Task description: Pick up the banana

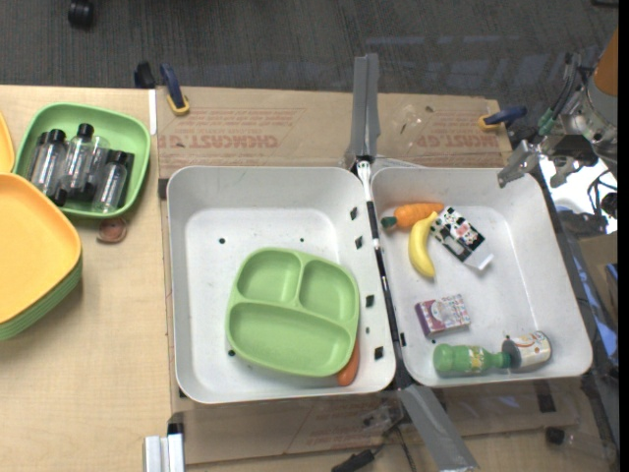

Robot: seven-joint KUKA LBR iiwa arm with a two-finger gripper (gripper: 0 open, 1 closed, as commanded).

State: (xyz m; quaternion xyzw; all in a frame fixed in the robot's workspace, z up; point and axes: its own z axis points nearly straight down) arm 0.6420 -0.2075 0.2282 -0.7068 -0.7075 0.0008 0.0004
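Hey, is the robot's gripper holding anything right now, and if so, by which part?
Nothing is held. The gripper hangs open at the right bin's far corner, apart from the yellow curved banana lying in that bin.

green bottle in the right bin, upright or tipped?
Tipped: the green plastic bottle lies on its side along the right white bin's near wall.

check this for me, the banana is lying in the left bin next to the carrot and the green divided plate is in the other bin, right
Not quite. The camera view shows the banana lying in the right bin, next to the carrot. The green divided plate is in the other bin, the left bin.
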